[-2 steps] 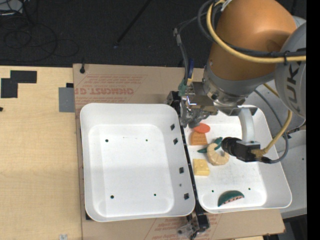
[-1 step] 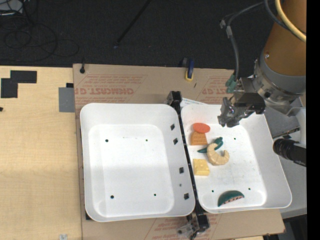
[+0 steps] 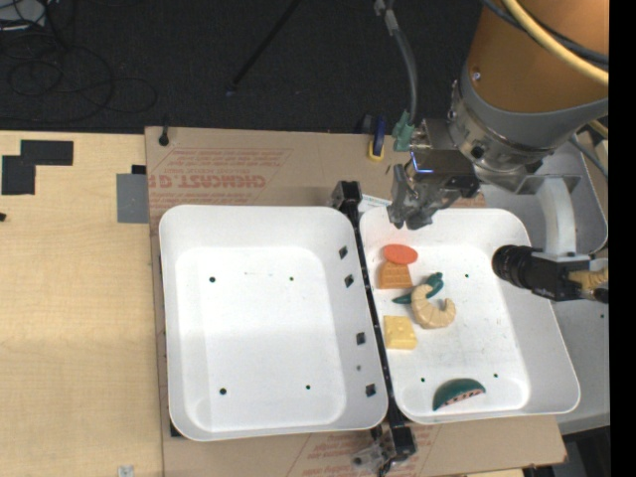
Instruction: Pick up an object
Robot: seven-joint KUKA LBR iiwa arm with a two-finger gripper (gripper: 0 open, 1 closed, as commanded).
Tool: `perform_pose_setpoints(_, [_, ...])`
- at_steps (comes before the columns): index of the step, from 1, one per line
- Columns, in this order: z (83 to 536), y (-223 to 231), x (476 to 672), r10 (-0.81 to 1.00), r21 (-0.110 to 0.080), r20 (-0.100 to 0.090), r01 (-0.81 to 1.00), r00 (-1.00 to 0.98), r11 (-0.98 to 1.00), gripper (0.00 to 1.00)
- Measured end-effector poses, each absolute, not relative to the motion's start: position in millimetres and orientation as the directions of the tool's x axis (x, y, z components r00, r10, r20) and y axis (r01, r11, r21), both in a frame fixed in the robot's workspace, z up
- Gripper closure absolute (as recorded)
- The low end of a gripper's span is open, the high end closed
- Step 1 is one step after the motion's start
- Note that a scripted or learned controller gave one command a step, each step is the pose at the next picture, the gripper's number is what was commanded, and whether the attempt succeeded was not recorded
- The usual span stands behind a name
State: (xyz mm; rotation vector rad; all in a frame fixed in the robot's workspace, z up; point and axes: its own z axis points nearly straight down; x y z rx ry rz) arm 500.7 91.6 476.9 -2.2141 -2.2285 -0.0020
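**Two bins, five objects in the right bin, gripper above its far edge**

Two shallow white bins sit side by side on the counter (image 3: pixel 70 296), resting on a brown cardboard sheet (image 3: pixel 238 172). The left bin (image 3: pixel 199 366) has bare white walls and a floor marked with small dark dots. The right bin (image 3: pixel 542 366) holds all the objects.

Object positions, right bin:
- An orange disc (image 3: pixel 400 254) lies nearest the far wall.
- An orange-brown block (image 3: pixel 395 275) touches the disc on its near side.
- A pale ring-shaped piece (image 3: pixel 435 312) lies near the bin's middle, with a teal piece (image 3: pixel 427 288) resting against its far side.
- A yellow block (image 3: pixel 400 333) lies just beside the ring, close to the divider between the bins.
- A dark green wedge with a red edge (image 3: pixel 458 393) lies apart from the rest, by the near wall.

Gripper state: the gripper (image 3: pixel 411 217) hangs over the far edge of the right bin, just beyond the orange disc. The fingers appear as one dark mass pointing down; whether they are spread or closed cannot be determined. No object is seen between them, and contact with the bin or the disc cannot be confirmed.

The arm (image 3: pixel 537 58) enters from the right, its orange band at the top.
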Motion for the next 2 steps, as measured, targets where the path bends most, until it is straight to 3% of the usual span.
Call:
perform_pose_setpoints(1, [506,141,519.7,1.000,0.000,0.001,1.000,-0.005,0.005,1.00])
perform_pose_setpoints(2, [539,188,515.0,1.000,-0.001,0.001,1.000,-0.006,0.006,1.00])
